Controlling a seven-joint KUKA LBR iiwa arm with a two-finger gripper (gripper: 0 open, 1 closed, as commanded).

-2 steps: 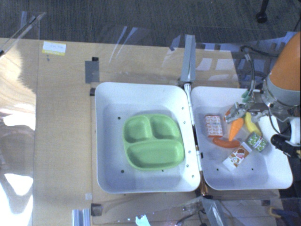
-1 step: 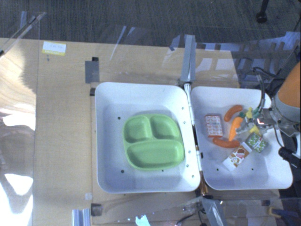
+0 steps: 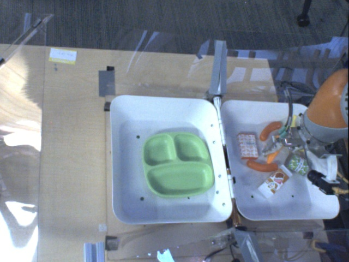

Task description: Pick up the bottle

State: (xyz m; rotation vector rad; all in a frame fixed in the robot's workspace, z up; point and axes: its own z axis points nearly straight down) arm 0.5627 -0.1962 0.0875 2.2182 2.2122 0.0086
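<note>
Hiding gripper [image 3: 284, 142] tips | right bin [image 3: 322, 212] clutter | bottle indistinct

A wooden worktop [image 3: 65, 146] carries two white bins side by side. The left bin [image 3: 125, 146] holds a green divided tray [image 3: 178, 164] lying flat near its middle. The right bin [image 3: 322, 206] holds a small patterned card [image 3: 247, 144], two orange sausage-shaped pieces [image 3: 262, 166], and a small carton [image 3: 274, 183] lying tilted. The arm [image 3: 330, 111] reaches in from the right, its hand [image 3: 288, 141] low over the right bin among these pieces, just beside a small green-labelled item [image 3: 298, 165].
</note>
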